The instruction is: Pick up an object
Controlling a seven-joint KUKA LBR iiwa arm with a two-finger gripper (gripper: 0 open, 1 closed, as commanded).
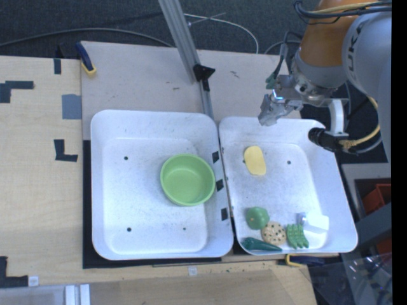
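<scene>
Claw (pixel 272 115) | above right bin's (pixel 331 170) far rim | nothing held

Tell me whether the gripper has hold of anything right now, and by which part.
Nothing is held. The gripper hangs over the far rim of the right bin, with nothing between its fingers; the yellow object lies apart in that bin.
</scene>
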